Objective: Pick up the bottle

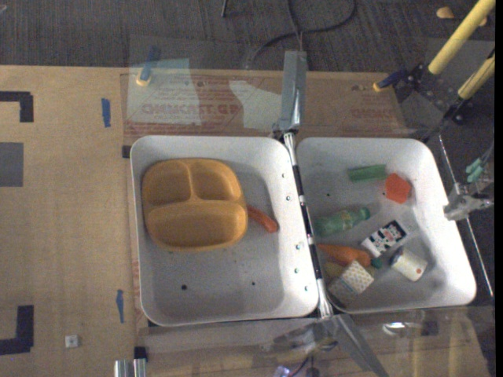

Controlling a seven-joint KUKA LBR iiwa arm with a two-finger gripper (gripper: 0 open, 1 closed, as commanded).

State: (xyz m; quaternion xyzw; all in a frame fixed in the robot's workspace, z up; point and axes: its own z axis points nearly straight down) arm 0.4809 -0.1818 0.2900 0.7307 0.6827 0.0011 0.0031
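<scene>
Two bins on the table. Bottle (342, 221), green and lying on its side, sits near the left wall of the right bin (428, 154), untouched. Pincer state: cannot tell. Step in hand: approach. Next move calls for descending over the bottle's middle.

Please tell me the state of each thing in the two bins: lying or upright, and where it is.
Bottle: lying on its side, right bin, not held.
Tray: flat, right way up, left bin.
Carrot: lying beside the tray.
Green block: lying, right bin.
Orange block: resting near the right bin's far wall.
Cup: tipped on its side.
</scene>
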